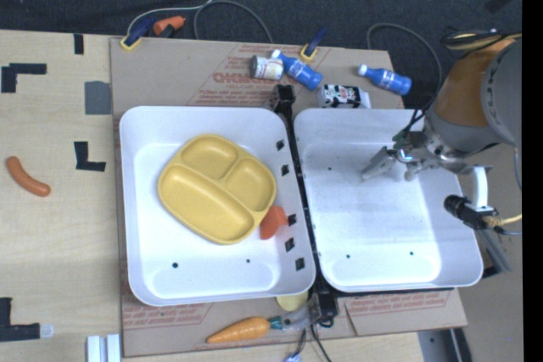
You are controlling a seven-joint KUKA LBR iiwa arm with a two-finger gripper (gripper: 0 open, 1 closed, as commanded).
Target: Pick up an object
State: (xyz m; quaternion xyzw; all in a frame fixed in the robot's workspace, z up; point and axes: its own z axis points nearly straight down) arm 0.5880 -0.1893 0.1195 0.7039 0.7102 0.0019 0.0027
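In the left bin (pixel 144 267) lies a yellow divided plate (pixel 217 186). A small orange-red object (pixel 272 222) rests against the plate's right edge. My gripper (pixel 390 173) hangs over the upper right part of the right bin (pixel 382 267), far from both items. Its two grey fingers (pixel 371 169) are spread apart with nothing between them. The bin floor beneath it is bare white.
Outside the bins lie a sausage (pixel 28 176) at far left, a carrot (pixel 240 331) at the front, and two blue bottles (pixel 303 73) (pixel 386 80) with a white bottle (pixel 267 66) at the back. Black clips (pixel 293 220) line the divide between the bins.
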